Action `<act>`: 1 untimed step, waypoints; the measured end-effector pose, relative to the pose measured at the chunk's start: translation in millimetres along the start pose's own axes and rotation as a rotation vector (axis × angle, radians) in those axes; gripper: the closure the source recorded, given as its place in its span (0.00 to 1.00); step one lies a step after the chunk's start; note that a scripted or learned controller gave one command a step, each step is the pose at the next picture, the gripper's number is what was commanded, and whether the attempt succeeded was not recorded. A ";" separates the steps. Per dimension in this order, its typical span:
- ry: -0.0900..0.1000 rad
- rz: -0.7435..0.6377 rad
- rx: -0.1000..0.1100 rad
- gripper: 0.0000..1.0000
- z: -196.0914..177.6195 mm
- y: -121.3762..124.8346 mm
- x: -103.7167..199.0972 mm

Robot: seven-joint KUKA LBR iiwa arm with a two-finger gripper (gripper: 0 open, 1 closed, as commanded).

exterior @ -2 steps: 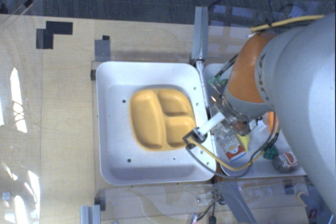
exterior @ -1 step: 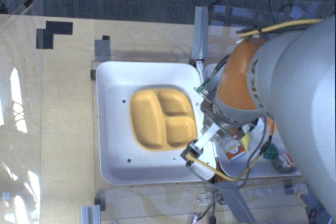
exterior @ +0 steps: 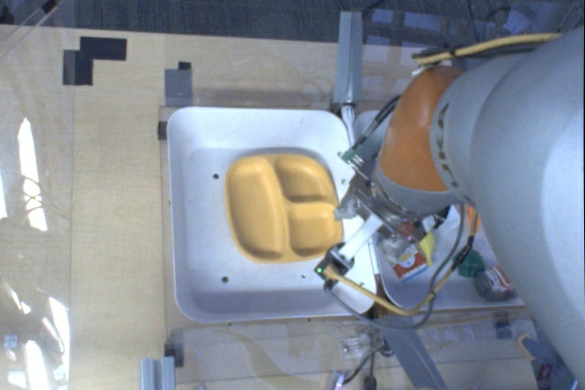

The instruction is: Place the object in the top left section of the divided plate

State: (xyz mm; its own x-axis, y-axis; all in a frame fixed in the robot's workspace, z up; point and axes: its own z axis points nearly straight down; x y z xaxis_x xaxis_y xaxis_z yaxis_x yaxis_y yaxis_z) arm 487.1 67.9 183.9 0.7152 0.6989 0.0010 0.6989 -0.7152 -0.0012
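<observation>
Nearest to you is the grey arm (exterior: 521, 187), which comes in from the right and covers most of the right bin (exterior: 395, 286). Its orange band (exterior: 411, 142) sits above the wrist, over the gap between the two bins. Because of this bulk you see only a small part of what lies below it.

Next in size is the left bin (exterior: 196, 224), white and shallow. The yellow divided plate (exterior: 274, 205) lies flat in it, toward the right wall and a little above the middle. The plate has one long section on its left, running from the top of the view to the bottom with a slight tilt. Two shorter sections are on its right, one above the other.

The gripper (exterior: 355, 207) is just at the right edge of the plate, beside the lower right section. You cannot tell how far it is open, or if it has hold of anything.

In the right bin a red, white and yellow packet (exterior: 411, 258) shows under the wrist. Near it lie a small green thing (exterior: 469, 266) and a grey thing (exterior: 494, 283).
</observation>
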 end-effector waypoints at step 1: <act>0.014 -0.050 0.002 0.00 41.5 -22.5 24.5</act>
State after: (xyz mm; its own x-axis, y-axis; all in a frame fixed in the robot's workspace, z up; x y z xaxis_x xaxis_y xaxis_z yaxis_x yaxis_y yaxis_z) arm 488.9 101.2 142.5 0.6796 0.7335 0.0154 0.7336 -0.6796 -0.0032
